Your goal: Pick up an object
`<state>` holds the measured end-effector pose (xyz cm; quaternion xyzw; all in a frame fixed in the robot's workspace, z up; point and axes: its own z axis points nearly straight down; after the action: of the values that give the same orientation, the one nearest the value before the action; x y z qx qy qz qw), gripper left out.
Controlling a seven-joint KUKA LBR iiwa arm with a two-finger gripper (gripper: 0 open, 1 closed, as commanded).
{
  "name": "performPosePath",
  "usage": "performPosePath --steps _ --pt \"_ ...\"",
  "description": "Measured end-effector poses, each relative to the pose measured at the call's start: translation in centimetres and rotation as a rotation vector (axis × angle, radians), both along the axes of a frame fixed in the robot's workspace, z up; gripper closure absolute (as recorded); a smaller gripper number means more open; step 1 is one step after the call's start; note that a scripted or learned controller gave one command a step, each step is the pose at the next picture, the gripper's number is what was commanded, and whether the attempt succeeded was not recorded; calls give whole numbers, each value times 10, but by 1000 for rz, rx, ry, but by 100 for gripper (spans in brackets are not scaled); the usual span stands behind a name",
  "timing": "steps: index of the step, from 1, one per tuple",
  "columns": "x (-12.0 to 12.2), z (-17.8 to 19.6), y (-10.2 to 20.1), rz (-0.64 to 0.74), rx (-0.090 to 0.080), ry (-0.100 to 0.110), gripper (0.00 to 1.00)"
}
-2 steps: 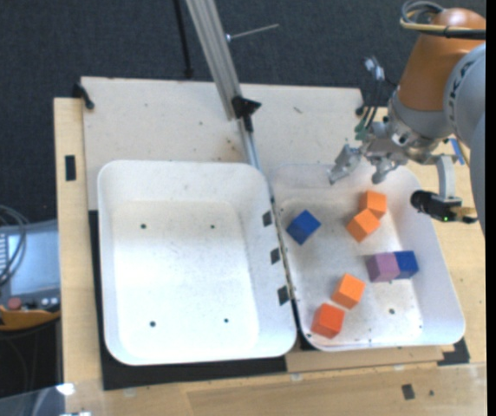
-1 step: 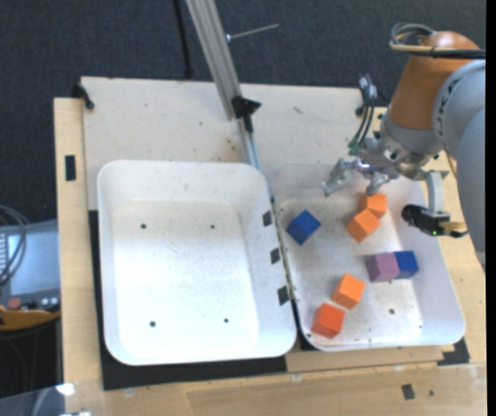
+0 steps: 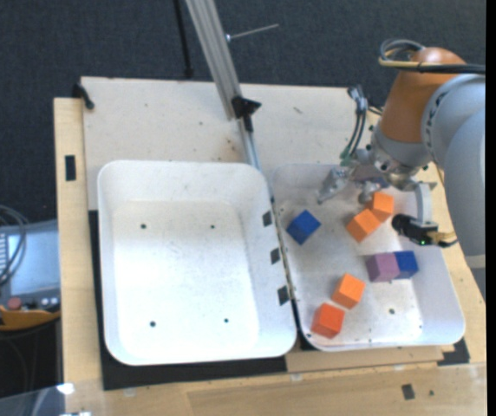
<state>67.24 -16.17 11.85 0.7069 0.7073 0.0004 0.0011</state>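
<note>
Across the middle of the frame sits a pale wooden bench point(image 3: 70, 232) bearing two shallow white bins. At the right edge the grey arm point(image 3: 460, 146), orange-banded, reaches down over the right bin point(image 3: 443, 315). The left bin point(image 3: 187, 258) is smooth moulded plastic with rounded corners and speckled with marks. A ribbed metal rail point(image 3: 213, 42) slants down from the top centre.

Small blocks lie scattered in the right bin: a blue cube point(image 3: 303, 226) left of centre, a purple one point(image 3: 382, 267) touching a blue one point(image 3: 406, 263), two orange cubes point(image 3: 348, 289) point(image 3: 328, 320) near the lower rim, and two more orange point(image 3: 365, 224) point(image 3: 382, 204) just below the gripper point(image 3: 378, 185).

Whether the gripper is spread or closed I cannot tell; nothing shows held in it.

The blocks look light, stiff and matte, likely foam or wood, so flat opposite faces should give a sure hold. The lone blue cube stands well apart from its neighbours and seems easiest to take.
</note>
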Motion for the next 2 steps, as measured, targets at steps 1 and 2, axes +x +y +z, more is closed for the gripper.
performPosePath --steps 1,2 --pt "1 11 -1 0 0 -3 100" --pt "2 74 -8 0 -1 -6 100"
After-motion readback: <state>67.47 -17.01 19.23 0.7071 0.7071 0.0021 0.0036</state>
